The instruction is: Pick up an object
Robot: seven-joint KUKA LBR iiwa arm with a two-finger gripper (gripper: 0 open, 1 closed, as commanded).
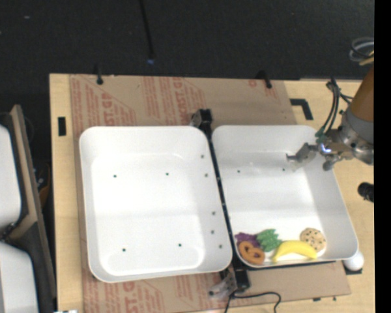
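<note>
Two shallow white bins sit side by side on a tabletop (pixel 182 100) covered with brown cardboard printed in red. The left bin (pixel 150 201) has smooth, glossy plastic walls and rounded corners, with a few small dark dots on its floor. The right bin (pixel 280 188) is the same kind of moulded tray and touches the left bin along their shared rim.

All the small things lie together along the near wall of the right bin. A yellow banana (pixel 293 250), curved and smooth, lies nearest that wall. Just left of it is a green leafy piece (pixel 269 238), then a purple grape cluster (pixel 246 238) and a round brown doughnut-like piece (pixel 251 253) in the near left corner. A round tan cookie (pixel 313 239) with dark specks lies at the banana's right end, close to the bin's right wall. The pieces crowd each other, touching or almost so.

The hand (pixel 306 154) hangs over the far right part of the right bin, well apart from the cluster, with nothing between its fingers; whether they are apart or together cannot be made out. Cables (pixel 332 106) loop beside the grey wrist.

A white rounded object (pixel 355 261) sits just outside the right bin's near right corner.
</note>
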